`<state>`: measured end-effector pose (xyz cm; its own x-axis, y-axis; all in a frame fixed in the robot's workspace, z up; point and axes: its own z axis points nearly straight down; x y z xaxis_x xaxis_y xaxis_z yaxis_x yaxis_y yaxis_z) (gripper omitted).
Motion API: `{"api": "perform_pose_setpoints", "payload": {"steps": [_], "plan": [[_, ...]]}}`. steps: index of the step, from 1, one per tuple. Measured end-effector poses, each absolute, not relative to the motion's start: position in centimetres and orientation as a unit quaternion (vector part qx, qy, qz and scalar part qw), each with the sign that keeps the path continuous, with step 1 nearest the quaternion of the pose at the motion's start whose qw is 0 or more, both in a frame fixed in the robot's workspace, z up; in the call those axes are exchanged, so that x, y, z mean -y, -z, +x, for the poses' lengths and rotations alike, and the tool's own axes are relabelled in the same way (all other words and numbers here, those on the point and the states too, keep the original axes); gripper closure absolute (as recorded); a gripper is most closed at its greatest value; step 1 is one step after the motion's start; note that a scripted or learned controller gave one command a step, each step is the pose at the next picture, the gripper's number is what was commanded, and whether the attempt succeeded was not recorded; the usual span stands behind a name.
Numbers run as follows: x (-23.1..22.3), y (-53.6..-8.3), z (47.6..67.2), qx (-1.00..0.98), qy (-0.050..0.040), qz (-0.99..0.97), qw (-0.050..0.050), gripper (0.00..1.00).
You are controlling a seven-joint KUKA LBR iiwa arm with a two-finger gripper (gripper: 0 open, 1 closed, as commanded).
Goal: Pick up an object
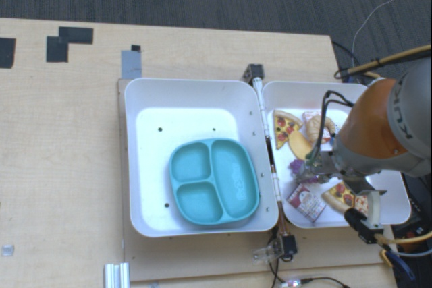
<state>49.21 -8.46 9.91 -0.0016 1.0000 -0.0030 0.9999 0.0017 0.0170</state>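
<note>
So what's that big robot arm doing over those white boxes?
The arm reaches in from the right and hangs over the right bin, which holds a jumble of toy food: a pizza slice, purple grapes, a small packet and another pizza slice. It is trying to pick one up, but nothing looks lifted yet. The left bin holds a blue divided plate, untouched.

Arm (385, 128) covers right bin (399, 209) middle; gripper (312, 168) fingers obscured; arm cut off at right edge.
</note>
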Motion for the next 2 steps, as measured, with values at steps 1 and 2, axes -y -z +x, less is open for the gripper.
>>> {"api": "perform_pose_setpoints", "payload": {"steps": [1,2], "plan": [[1.0,-18.5,48.8,-0.709,-0.0024,0.705,0.001,1.0],[0.3,-20.0,48.8,-0.709,-0.0014,0.705,0.001,1.0]]}}
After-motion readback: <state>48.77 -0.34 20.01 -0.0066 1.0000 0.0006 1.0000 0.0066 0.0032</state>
